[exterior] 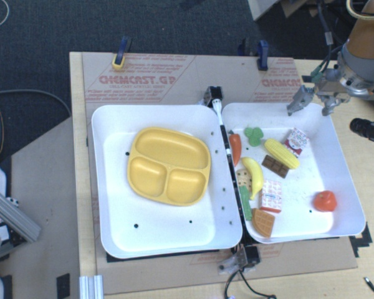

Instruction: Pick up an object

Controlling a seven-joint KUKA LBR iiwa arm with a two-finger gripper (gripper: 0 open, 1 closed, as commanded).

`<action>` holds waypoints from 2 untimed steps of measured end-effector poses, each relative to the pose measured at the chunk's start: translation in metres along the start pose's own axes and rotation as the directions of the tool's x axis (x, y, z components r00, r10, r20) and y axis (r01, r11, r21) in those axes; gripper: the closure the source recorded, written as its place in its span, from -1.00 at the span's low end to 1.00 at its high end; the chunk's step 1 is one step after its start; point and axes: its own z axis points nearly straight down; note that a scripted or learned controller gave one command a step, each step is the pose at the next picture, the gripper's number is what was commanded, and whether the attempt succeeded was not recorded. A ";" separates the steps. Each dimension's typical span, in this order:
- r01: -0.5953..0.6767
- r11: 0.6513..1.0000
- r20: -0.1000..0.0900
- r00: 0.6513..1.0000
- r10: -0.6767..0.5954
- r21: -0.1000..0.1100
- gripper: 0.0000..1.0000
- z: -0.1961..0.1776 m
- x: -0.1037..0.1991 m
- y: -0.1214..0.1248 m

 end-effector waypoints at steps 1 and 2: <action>0.000 1.000 -0.001 1.000 0.000 0.005 -1.00 0.044 0.003 -0.006; -0.001 1.000 -0.001 1.000 0.001 0.006 -1.00 0.092 0.000 -0.015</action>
